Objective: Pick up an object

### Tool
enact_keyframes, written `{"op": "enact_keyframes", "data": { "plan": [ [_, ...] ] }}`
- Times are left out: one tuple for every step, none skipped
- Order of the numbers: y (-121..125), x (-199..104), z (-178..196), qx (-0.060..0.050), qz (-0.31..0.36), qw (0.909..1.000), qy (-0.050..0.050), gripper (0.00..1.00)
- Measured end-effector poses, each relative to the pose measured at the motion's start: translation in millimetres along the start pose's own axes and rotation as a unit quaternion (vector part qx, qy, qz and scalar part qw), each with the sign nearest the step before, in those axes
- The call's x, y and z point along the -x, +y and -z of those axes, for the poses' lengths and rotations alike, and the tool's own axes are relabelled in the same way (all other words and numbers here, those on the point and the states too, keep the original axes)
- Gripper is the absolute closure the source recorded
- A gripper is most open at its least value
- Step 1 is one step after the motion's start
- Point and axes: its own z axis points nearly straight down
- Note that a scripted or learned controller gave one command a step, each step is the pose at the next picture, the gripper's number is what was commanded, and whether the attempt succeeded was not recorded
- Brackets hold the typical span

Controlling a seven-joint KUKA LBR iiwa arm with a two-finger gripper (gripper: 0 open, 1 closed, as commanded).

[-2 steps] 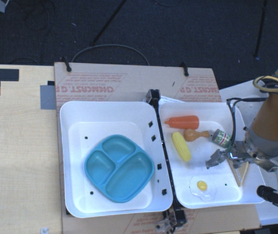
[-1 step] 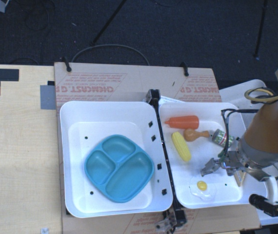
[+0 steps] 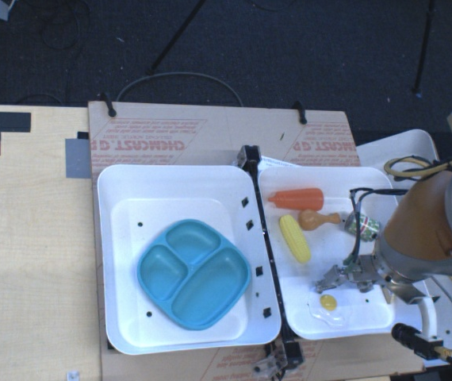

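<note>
My gripper [image 3: 343, 279] hangs low over the right bin [image 3: 373, 317], open, with nothing between its fingers. Just below it a fried-egg toy [image 3: 327, 303] lies on the bin floor. To its upper left lies a yellow corn cob [image 3: 294, 237]. An orange pear-shaped piece [image 3: 316, 220] and an orange carrot-like stick [image 3: 296, 198] lie further back. A small green-and-white can [image 3: 364, 228] sits beside the arm's cable, above the gripper.
The left bin [image 3: 123, 213] holds a blue divided plate [image 3: 193, 273]. A black divider [image 3: 260, 244] runs between the two bins. The arm's orange band [image 3: 416, 221] covers the right bin's right side. Cardboard [image 3: 210, 137] lies behind the bins.
</note>
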Motion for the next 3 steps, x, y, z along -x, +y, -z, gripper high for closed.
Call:
{"op": "enact_keyframes", "data": {
  "plan": [
    [0.8,1.0,12.5,0.001,-0.003,1.0000,0.001,1.00],
    [0.8,3.3,54.3,0.001,0.001,1.0000,-0.001,1.00],
    [1.6,1.5,96.5,0.001,0.001,1.0000,-0.001,1.00]
  ]
}}
